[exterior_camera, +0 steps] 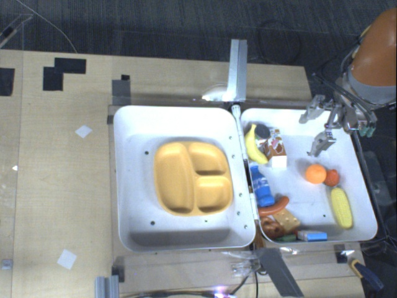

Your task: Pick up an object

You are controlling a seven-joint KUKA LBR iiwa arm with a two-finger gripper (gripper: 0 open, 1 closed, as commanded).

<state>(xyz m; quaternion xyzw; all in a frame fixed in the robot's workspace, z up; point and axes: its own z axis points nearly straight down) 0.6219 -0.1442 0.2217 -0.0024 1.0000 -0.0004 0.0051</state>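
Blue block (316, 235) at rim — hand (318, 126) apart

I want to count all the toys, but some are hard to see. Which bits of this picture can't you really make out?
- Camera view: the pile in the right bin's near corner is too jumbled and small to name each toy.
- The arm is cut off by the right edge.
- The gripper is small and blurred, so its state is unclear.
- The small box beside the banana has a picture too tiny to read.
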